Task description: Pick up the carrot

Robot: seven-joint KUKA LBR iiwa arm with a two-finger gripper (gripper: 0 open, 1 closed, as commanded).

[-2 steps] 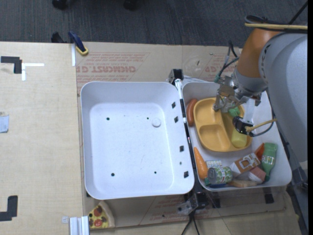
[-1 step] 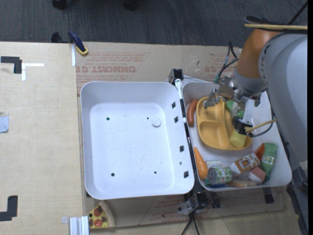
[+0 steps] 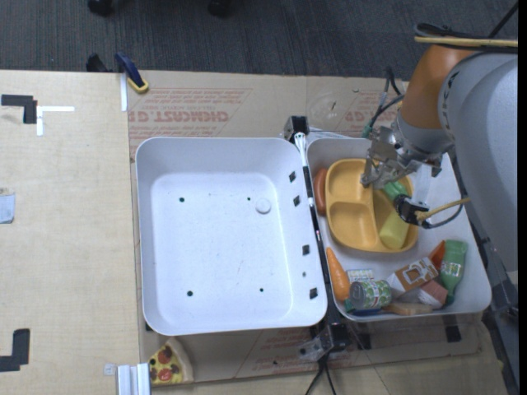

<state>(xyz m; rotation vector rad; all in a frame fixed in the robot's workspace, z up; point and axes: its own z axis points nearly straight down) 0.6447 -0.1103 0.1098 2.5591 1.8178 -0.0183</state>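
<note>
Carrot (image 3: 337, 275) lies lower centre-right, well below-left of your gripper (image 3: 375, 174), which hovers over the yellow tray (image 3: 356, 214); grip state unclear.

We see the carrot (image 3: 337, 276) as a slim orange piece lying flat in the right bin (image 3: 461, 303), tight along its left wall toward the front. Its length runs along that wall, and nothing grips it.
</note>
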